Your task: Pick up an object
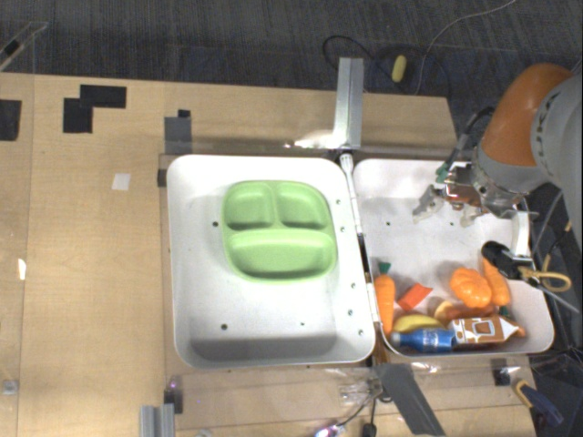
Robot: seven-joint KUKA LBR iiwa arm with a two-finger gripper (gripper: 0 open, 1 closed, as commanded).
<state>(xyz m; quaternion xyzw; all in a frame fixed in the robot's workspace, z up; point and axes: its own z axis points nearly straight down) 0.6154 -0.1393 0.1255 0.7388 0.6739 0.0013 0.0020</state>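
Note:
My gripper (444,209) hovers over the upper middle of the right bin (401,244). Its fingers are spread apart and hold nothing. The objects lie below it, along the bin's near edge: a carrot (385,300), a small red piece (415,295), a yellow banana (414,321), a blue bottle (426,340), a brown carton (483,332) and an orange pumpkin-like fruit (470,285) with another orange piece (497,285) beside it. None of them touches the gripper.
In the left bin (196,271) lies a green three-compartment plate (278,228). A metal divider (357,244) separates the two bins. Bare white floor lies under and left of the gripper. The arm comes in over the right bin's right rim.

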